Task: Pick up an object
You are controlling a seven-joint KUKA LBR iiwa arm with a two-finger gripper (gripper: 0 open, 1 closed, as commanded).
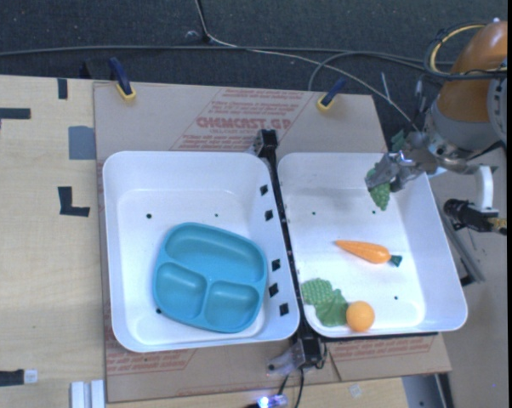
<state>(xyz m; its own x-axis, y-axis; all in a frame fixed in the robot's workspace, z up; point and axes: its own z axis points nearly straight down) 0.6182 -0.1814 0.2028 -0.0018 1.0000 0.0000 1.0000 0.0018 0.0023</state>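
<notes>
Gripper [390, 175] sits over the far right part of the right bin [426, 228], fingers closed on a small green leafy toy [380, 194] that hangs below them, above the bin floor and near the right rim. Arm comes in from the right edge, orange band [481, 49] up top, grey wrist just outside the bin wall. Bare white floor lies left of the gripper and toward the far wall; the near half is more crowded. Orange carrot [364, 251] with a teal tip lies mid-bin, well apart from the gripper. Near the front left corner a green lettuce piece [324, 300] touches an orange ball [360, 315]. A black divider strip with clips runs between the two bins. Left bin [124, 228] holds a blue sectioned plate [209, 276] toward its front, with open floor along the far side and left. Both bins rest on a cardboard sheet [196, 113] held by two yellow-blue clamps [120, 82] at the far edge; red print on it reads roughly "CHEMCAST GP", smaller lines below unreadable. Black cables cross the dark mat behind. Wooden bench at left carries black tape marks.
</notes>
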